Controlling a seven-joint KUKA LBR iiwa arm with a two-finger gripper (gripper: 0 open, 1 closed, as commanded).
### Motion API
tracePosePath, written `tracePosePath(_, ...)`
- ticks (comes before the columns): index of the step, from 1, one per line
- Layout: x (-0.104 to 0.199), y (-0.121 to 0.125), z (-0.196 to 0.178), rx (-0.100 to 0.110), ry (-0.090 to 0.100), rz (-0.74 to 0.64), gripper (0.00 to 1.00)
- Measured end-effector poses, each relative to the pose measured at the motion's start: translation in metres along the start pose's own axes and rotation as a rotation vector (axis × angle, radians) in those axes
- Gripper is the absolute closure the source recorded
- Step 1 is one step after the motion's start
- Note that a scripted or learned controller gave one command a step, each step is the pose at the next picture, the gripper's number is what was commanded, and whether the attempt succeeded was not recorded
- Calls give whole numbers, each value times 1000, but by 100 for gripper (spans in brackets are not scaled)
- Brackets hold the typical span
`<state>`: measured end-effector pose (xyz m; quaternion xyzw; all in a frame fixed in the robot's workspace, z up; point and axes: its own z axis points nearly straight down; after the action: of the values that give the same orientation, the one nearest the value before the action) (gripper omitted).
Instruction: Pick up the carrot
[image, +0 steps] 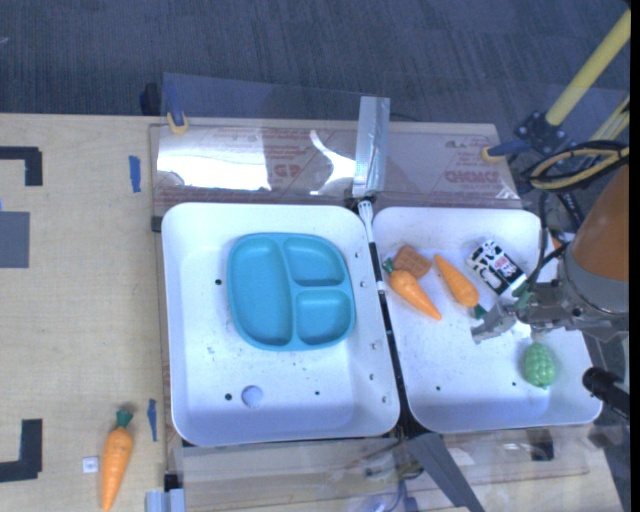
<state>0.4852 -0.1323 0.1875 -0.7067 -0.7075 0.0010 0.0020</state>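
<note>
Two white bins (190, 400) sit on a pale wood table (70, 300). The left bin holds a light blue divided plate (291, 290). Right of the plate lie two orange carrots (413, 294), a black-and-white patterned block (494, 263) and a green ball (539, 365). Left of the plate, an orange carrot with a green top (116, 457) lies on the table.

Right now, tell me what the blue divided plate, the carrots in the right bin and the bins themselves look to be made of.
Blue three-compartment plate: probably moulded plastic, uniform colour, soft sheen, rounded dividers.
Two orange toy carrots in the right bin: likely plastic or rubber, flat even orange; the surface is too small to tell apart.
Shallow white bins: seemingly thin formed plastic, glossy, rounded corners, speckled with marks.
</note>
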Motion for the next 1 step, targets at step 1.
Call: tracePosePath(1, -7, 76, 7, -5, -3, -306, 0)
